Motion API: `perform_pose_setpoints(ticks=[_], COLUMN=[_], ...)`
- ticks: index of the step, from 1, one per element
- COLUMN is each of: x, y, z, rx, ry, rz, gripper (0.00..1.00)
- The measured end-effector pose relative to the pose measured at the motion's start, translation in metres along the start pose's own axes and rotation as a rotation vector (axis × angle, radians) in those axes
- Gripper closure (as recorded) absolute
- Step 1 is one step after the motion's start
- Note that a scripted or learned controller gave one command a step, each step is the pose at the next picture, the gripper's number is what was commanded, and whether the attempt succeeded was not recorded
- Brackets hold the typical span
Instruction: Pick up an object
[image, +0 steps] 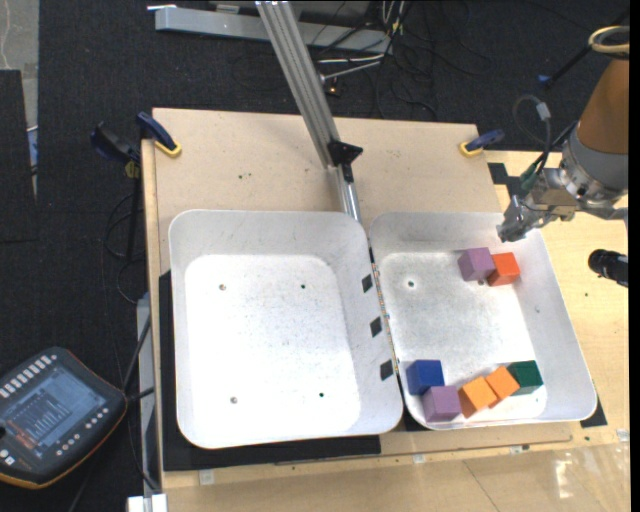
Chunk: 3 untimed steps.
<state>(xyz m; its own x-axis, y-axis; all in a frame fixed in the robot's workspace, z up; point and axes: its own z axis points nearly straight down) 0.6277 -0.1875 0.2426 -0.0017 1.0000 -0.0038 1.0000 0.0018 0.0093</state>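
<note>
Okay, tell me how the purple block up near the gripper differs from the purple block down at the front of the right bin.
The upper purple block sits near the far side of the right bin, close to the gripper; the lower purple block lies at the near rim. The upper one touches a single orange block; the lower one sits in a row beside a blue block and another orange block. Both look alike in colour and size.

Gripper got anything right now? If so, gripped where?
Nothing held. The gripper hangs over the right bin's far edge, apart from the purple block and orange block.
</note>
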Motion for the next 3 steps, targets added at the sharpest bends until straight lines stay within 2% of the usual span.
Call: perform_pose_setpoints(ticks=[1,2,3], x=[0.000,0.058,0.122], y=[0.001,0.000,-0.001], z=[-0.021,-0.026,-0.016], rx=[0.005,0.009,0.010], ry=[0.002,0.006,0.006], rz=[-0.001,-0.007,-0.008], gripper=[1.00,1.00,1.00])
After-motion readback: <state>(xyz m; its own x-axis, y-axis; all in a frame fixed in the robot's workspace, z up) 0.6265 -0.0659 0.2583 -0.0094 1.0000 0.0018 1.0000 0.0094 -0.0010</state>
